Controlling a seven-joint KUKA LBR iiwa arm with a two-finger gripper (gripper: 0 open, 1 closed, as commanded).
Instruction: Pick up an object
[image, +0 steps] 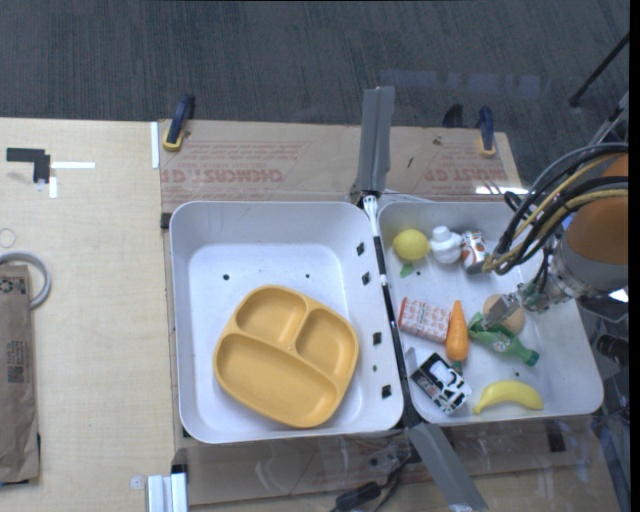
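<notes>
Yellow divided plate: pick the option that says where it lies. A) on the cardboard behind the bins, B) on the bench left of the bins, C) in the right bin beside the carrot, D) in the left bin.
D: the yellow divided plate lies flat on the floor of the left bin, alone there, while the carrot is in the right bin.

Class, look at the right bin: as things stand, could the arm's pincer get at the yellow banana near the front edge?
Probably yes. The curved yellow banana lies apart from its neighbours in the shallow white right bin, uncovered, and the pincer hangs just above it.
</notes>
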